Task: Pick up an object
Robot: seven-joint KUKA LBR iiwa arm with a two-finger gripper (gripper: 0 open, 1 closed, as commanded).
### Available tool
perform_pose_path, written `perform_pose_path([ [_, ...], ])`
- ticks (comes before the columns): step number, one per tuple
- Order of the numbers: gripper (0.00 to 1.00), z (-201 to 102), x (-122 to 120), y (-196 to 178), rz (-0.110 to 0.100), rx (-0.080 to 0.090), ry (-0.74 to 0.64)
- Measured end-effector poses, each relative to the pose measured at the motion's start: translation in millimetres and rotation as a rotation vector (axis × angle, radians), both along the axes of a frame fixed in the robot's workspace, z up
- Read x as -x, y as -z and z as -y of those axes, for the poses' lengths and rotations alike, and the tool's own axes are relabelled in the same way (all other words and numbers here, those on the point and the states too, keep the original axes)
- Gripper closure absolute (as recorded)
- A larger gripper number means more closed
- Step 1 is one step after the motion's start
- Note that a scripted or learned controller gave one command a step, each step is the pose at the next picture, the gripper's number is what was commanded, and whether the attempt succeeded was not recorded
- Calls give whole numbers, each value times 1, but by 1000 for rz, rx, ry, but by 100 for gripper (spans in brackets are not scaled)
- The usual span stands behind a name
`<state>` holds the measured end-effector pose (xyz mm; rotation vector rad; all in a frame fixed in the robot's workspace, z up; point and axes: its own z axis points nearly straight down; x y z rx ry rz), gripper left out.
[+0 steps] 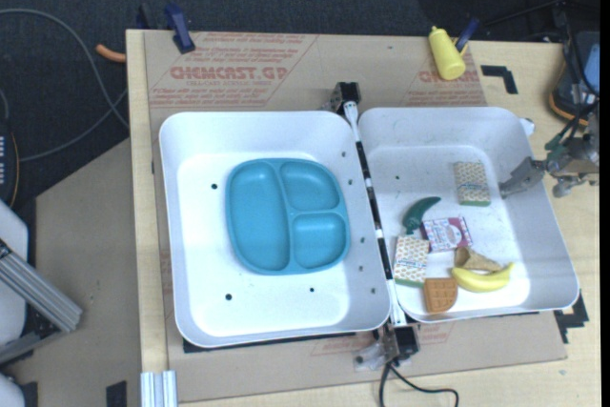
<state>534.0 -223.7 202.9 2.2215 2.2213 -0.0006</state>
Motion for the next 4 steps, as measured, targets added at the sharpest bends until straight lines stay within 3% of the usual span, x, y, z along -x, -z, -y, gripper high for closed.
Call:
perform_pose_path([
  [1, 0, -36, -22, 119, 0, -1, -1],
  [2, 0, -121, -64, 118, 2, -2, -2],
  [3, 0, -129, -53, 118, -2, -1, -1],
  [4, 0, -89, 2, 119, -2, 0, 1],
])
